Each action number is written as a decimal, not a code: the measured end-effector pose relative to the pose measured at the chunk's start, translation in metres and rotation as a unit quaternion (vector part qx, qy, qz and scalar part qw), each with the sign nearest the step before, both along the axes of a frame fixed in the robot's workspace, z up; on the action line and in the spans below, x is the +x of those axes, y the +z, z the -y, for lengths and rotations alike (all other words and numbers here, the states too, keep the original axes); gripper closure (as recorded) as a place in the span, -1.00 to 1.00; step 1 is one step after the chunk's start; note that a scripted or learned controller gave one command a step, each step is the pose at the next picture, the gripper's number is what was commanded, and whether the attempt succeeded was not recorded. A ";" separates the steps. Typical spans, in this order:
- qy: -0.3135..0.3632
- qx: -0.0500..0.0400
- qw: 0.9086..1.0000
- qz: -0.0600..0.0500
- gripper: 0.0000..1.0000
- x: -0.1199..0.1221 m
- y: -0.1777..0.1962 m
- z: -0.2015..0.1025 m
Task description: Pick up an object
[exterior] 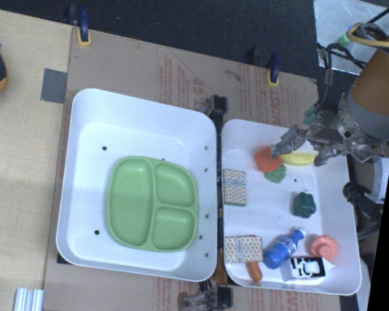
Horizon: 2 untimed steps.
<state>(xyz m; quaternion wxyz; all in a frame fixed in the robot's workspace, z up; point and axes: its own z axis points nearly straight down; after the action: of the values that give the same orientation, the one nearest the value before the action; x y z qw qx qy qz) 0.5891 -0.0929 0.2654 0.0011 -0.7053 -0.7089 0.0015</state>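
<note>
My gripper (pixel 300 154) hangs over the far part of the right bin (pixel 351 214), its two fingers spread open. A yellow banana-like toy (pixel 298 160) lies on the bin floor just below and between the fingers. A red-orange toy (pixel 265 159) sits right beside the left fingertip (pixel 281 149), with a small green leafy toy (pixel 275 174) in front of it. Nothing is lifted off the floor of the bin.
The right bin also holds two patterned packets (pixel 234 187) (pixel 243 248), a dark green toy (pixel 304 204), a blue bottle (pixel 280 250), a pink piece (pixel 325 247), a black-and-white card (pixel 306 267) and a small orange piece (pixel 254 272). The left bin (pixel 86 140) holds a green divided plate (pixel 152 203).
</note>
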 end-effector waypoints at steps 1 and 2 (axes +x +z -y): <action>-0.001 -0.001 1.000 -0.001 -1.00 0.066 -0.083 0.040; 0.000 0.000 1.000 -0.003 -1.00 0.066 -0.175 0.030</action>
<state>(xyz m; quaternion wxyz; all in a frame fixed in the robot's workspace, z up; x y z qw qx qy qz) 0.6548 -0.1225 0.0904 0.0028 -0.7056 -0.7086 0.0034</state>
